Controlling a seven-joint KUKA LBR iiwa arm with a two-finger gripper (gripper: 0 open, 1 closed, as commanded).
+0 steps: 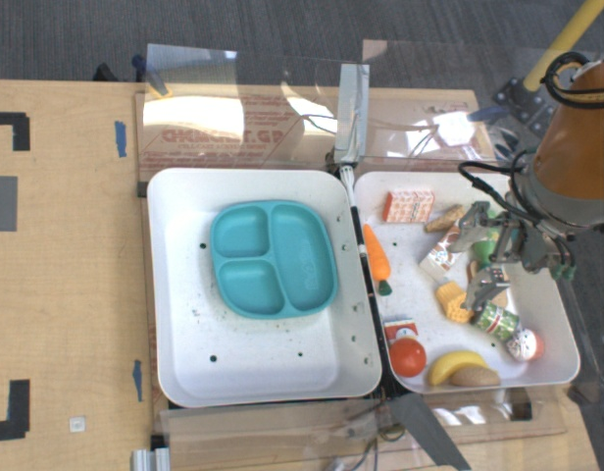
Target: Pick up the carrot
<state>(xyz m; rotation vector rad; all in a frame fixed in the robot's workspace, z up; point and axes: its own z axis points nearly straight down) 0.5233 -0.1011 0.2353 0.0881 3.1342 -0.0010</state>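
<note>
- The carrot [377, 256], orange with a green top, lies along the left wall of the right bin [567, 361], well to the left of the gripper [486, 259] and apart from it.
- The gripper hangs over the middle of that bin, its fingers apart, nothing between them.
- A tomato [408, 358] and a banana [455, 366] lie nearer the camera than the gripper.
- A teal divided plate [274, 259] sits in the left bin [175, 361], far to the gripper's left.

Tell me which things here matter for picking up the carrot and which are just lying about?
For the job:
carrot, by the right bin's left wall
gripper, over the same bin

Lying about:
teal plate in the left bin
tomato
banana
red-and-white box
green can
</note>
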